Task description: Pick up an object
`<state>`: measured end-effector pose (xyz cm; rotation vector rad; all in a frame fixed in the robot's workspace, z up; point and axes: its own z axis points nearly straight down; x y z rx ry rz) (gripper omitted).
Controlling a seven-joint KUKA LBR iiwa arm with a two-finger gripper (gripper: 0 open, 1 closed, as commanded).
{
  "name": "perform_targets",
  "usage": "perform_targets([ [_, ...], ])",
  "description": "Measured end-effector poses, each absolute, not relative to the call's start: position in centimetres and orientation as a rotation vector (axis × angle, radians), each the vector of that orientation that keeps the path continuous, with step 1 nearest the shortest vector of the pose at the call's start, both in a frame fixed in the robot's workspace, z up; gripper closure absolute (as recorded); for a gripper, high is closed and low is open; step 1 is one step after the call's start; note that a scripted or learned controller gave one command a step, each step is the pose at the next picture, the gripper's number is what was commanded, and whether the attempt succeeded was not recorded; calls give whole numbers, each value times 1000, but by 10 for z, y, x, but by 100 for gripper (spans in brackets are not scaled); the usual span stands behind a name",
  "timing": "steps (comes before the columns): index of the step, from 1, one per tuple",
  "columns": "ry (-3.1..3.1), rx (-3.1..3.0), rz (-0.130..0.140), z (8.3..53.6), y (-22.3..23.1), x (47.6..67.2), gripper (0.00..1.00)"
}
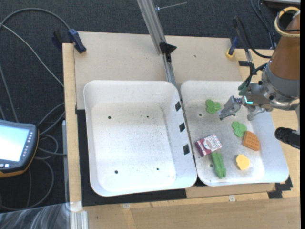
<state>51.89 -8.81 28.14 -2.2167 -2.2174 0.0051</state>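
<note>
Reaching in from the right, the end effector hangs over the upper middle of the right bin, tilted, with one grey part poking left and another pointing down; whether it is apart or together I cannot tell, and nothing shows gripped in it. Far to its left, off the surface, a tablet-like screen sits with cables looping round it. Nearer, but well to the left of the end effector, lies the left bin, a shallow white tray speckled with dark dust. A metal pole runs up and away from the seam between the two bins, up-left of the end effector. Below and left of the end effector, near the right bin's left wall, a small pink and white box lies flat, and a long green piece touches its lower edge. Just left of the end effector, very near it, sits a green leafy piece. Just beneath the end effector lies a second green piece, and touching that one's lower right is an orange waffle-like block. Further below the end effector, a yellow piece rests near the bin's front edge, apart from the rest.
</note>
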Motion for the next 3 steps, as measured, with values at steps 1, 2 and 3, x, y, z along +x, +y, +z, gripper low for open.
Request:
perform_targets([
  [1, -2220, -2220, 0, 283, -88, 520, 0],
  [2, -2215, -2218, 6, 236, -96, 521, 0],
  [3, -2215, -2216, 8, 173, -95, 517, 0],
])
